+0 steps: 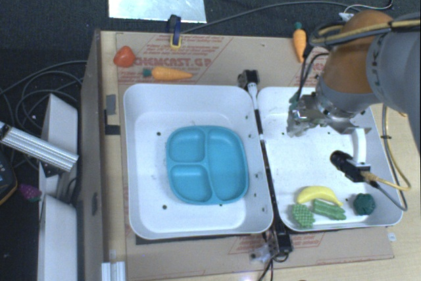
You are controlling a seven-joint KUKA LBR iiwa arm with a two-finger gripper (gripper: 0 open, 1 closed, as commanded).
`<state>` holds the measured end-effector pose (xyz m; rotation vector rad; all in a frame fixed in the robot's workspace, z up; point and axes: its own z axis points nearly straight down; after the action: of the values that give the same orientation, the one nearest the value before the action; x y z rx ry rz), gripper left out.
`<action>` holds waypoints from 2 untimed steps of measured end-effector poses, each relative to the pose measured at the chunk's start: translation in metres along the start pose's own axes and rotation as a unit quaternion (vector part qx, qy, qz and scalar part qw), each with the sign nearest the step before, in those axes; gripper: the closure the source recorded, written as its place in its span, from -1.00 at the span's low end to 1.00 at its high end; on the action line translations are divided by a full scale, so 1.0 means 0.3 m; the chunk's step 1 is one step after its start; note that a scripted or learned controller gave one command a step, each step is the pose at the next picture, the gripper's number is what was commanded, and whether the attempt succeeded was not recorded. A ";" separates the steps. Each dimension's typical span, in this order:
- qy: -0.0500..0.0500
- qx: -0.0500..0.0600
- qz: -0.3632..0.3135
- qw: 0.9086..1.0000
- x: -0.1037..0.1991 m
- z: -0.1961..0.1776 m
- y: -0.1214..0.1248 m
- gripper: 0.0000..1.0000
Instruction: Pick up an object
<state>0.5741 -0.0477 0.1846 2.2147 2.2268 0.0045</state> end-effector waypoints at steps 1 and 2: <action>0.000 0.000 0.001 1.000 0.131 -0.070 0.003 1.00; -0.001 0.000 0.002 1.000 0.047 -0.214 0.076 1.00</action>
<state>0.5967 -0.0334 0.2490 2.2172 2.2213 0.0031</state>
